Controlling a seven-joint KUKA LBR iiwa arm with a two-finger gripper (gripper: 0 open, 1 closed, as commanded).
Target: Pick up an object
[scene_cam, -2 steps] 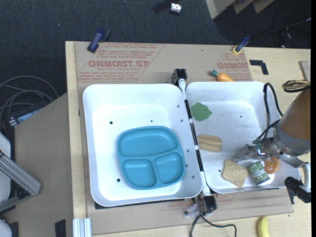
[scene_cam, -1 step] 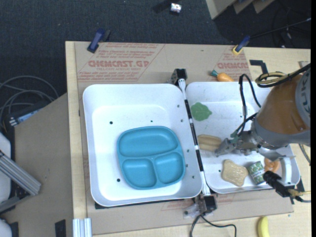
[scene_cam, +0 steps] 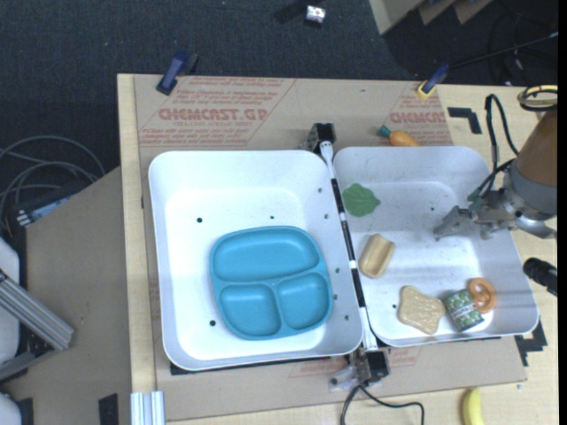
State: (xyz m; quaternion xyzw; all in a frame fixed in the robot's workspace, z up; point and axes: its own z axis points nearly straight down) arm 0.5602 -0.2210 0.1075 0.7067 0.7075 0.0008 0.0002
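- Nearest the lens, past the counter's (scene_cam: 266, 104) front edge, lies a small yellow piece (scene_cam: 472, 407), well below the hand and outside both bins.
- Over the right bin's (scene_cam: 425, 162) far-right side sits the hand (scene_cam: 452, 223), its grey fingers pointing left; whether they are spread or closed, I cannot tell, and nothing is seen between them.
- Closest candidates lie below the hand: a green can (scene_cam: 462, 310) touching a brown pretzel (scene_cam: 480, 294), with a flat tan toast slice (scene_cam: 419, 309) just left of them.
- Left and slightly below the hand rests a tan bread roll (scene_cam: 376, 256), rounded and oblong, its long axis running upper right to lower left.
- Left and a little above the hand lies a thin green leaf (scene_cam: 361, 199), flat against the bin floor, likely hard to pinch.
- Well to the left, across the divider, the left bin (scene_cam: 177, 202) carries a smooth blue sectioned plate (scene_cam: 270, 281).
- My judgement: the roll, standing clear of its neighbours, offers the easiest grasp across its short width.
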